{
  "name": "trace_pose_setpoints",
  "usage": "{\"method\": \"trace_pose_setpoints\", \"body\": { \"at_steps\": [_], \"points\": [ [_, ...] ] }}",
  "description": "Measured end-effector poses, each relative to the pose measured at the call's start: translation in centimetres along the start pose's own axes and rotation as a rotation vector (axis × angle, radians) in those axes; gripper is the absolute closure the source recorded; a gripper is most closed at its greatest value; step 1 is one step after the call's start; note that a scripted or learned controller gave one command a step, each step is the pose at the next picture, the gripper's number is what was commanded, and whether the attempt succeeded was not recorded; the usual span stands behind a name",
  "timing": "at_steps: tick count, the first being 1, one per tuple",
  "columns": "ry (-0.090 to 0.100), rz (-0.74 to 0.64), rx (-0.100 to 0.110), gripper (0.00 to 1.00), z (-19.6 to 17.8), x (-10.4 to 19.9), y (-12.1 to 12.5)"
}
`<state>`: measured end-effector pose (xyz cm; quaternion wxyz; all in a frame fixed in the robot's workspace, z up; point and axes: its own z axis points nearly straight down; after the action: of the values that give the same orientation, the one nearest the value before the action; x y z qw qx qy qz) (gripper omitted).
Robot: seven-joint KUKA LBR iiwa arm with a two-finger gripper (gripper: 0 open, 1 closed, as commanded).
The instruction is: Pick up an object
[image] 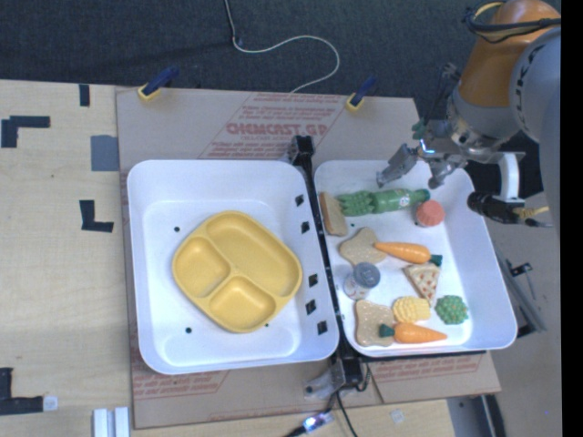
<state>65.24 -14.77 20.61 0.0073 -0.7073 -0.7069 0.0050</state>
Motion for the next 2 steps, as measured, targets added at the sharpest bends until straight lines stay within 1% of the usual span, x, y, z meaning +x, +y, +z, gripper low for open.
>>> {"method": "trace_pose_setpoints", "body": {
  "at_steps": [1,2],
  "points": [
    [-0.002,-0.003,-0.012,0.00,-0.8,0.0,0.2],
    [-0.003,-0.002,-0.006,0.00,5.8,-0.3,-0.4]
  ]
}}
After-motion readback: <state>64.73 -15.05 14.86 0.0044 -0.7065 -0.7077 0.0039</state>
